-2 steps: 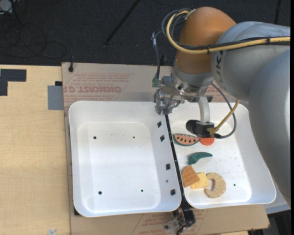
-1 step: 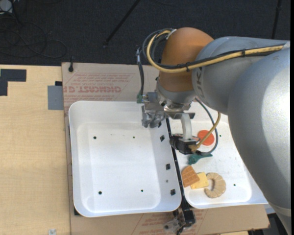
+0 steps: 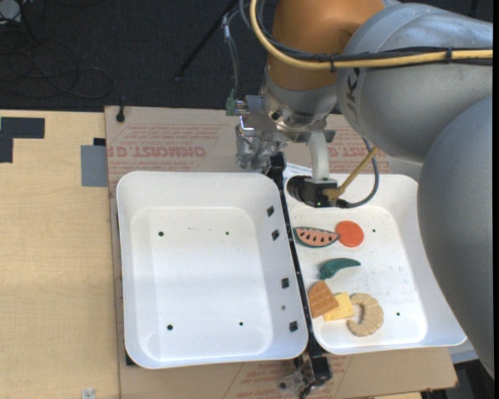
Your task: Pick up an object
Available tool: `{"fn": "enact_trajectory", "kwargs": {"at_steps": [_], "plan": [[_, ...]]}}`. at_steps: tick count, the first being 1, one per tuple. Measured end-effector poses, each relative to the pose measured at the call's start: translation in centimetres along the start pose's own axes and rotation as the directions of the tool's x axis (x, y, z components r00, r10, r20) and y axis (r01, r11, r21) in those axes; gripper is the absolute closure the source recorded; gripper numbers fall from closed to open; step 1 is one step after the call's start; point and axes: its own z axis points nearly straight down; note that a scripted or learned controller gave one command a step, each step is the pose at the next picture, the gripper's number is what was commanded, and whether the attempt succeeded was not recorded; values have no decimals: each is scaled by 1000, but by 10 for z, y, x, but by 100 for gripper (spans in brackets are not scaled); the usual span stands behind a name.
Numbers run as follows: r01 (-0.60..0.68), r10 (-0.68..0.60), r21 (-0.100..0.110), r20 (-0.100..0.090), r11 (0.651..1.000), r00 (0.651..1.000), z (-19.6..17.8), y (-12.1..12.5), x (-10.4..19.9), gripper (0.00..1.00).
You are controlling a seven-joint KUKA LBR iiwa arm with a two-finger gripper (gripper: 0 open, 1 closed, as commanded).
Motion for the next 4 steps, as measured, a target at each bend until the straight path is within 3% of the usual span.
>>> {"fn": "enact_trajectory", "kwargs": {"at_steps": [1, 2, 3, 4], "plan": [[7, -7, 16, -1, 1000, 1000, 35, -18, 120, 100], [0, 0, 16, 5, 1000, 1000, 67, -3, 125, 100], [-2, 2, 3, 0, 1000, 1000, -37, 0, 124, 100], [-5, 5, 17, 6, 1000, 1000, 5, -13, 116, 100]]}}
